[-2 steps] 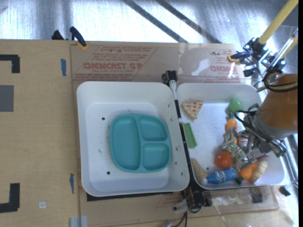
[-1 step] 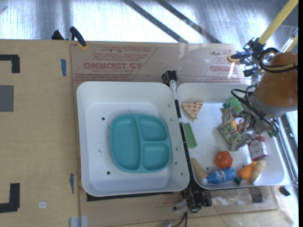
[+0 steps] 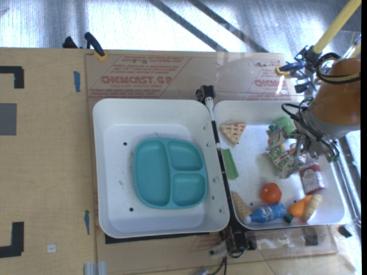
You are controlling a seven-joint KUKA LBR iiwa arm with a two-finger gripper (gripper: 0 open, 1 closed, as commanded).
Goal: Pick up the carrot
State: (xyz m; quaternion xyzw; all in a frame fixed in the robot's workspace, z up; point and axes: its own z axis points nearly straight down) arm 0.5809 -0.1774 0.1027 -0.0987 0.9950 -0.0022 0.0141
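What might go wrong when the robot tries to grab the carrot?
1. The carrot lies squeezed between the blue bottle and a pale piece, so the tool might pinch a neighbour instead.
2. It sits close to the bin's near wall, leaving little room to come down beside it.
3. The tool hangs over the crumpled packets, some way from the carrot, and could knock the red carton on its way.

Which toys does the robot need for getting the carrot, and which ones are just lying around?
For the job:
- carrot, near the right bin's front edge
- gripper, above the crumpled packet

Just lying about:
- crumpled packet
- waffle slice
- green stick
- tomato
- blue bottle
- red carton
- teal divided plate, in the left bin
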